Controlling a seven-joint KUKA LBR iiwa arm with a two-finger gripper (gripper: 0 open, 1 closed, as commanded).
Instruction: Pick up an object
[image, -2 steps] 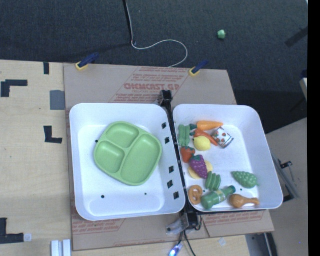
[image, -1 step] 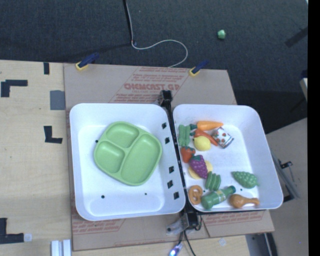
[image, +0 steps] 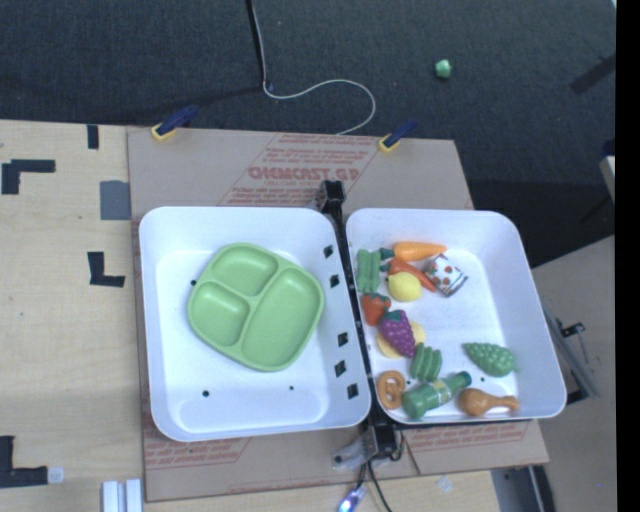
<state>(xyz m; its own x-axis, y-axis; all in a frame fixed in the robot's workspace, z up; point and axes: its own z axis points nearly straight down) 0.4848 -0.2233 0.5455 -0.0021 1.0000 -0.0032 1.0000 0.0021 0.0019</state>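
The right bin (image: 520, 270) holds several toy foods. An orange carrot (image: 418, 250) lies at the top, with a small red and white carton (image: 443, 275) below it and a yellow lemon (image: 404, 288) to the left. Purple grapes (image: 396, 333) sit near the middle. A green leafy piece (image: 489, 358) lies at the right, a green bottle (image: 434, 393) and a brown drumstick (image: 483, 403) at the front. A pretzel (image: 391, 387) rests by the divider.
The left bin (image: 170, 400) holds a green three-compartment plate (image: 256, 306). Both bins rest on a cardboard sheet (image: 300, 170) on the wooden bench. A white cable (image: 300, 90) loops over the dark floor behind. A small green ball (image: 443, 68) lies far back.
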